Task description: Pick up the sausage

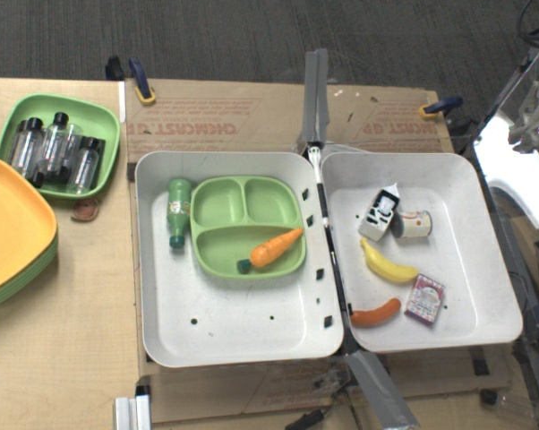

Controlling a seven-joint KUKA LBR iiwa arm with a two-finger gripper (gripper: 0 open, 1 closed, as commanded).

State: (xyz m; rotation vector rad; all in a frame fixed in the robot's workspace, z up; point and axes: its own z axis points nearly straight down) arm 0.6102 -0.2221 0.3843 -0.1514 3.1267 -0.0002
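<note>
**Sausage lying untouched in right bin; approach not yet made**

While the sausage (375, 313) is lying flat near the front left corner of the right bin (495, 316), nothing is touching it. It is sitting just beside the pink packet (424, 299) and just in front of the banana (388, 264), apart from both. Further back, one small milk carton (380, 213) is leaning against one pale can (415, 225).

The arm is showing as grey and white parts at the right edge of the view, well apart from the sausage. The claw cannot be made out, so I cannot tell how far open it is or whether it has hold of anything.

Judgement: the task is standing at its first step, the reach. The next move is calling for travel over the right bin, then a descent across the sausage's narrow width, keeping clear of the packet.

Count, left bin (162, 330): one green divided plate (243, 206) carrying one carrot (275, 247), and one green bottle (178, 210) beside it. On the table (55, 365): one green tray of dark bottles (55, 155) and a stack of yellow plates (14, 236).
</note>
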